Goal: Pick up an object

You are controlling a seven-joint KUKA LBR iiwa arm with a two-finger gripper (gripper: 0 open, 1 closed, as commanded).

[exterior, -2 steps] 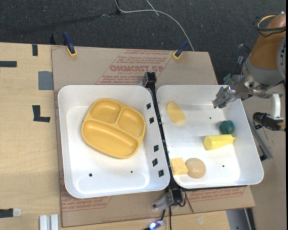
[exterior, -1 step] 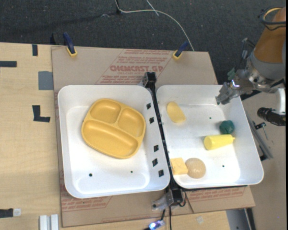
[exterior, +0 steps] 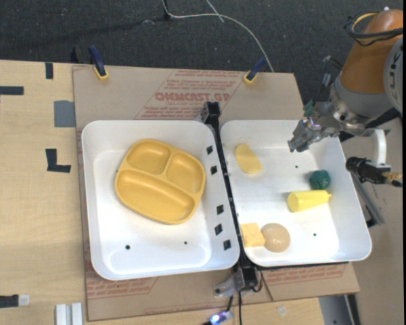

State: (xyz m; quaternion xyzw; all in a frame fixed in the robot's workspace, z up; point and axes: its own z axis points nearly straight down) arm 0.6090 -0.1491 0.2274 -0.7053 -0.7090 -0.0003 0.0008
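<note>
Hovering over the right white plastic bin (exterior: pixel 352 249), the hand (exterior: pixel 302 139) is seen, grip state untellable, nothing yet lifted.

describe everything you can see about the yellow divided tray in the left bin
The yellow divided tray looks like matte moulded plastic, rounded at the corners, with three compartments: two smaller ones on the far side and one long one nearer the camera. It lies flat and face up, turned at a slant, on the floor of the left bin. Nothing lies in it, and only the bin touches it.
</note>
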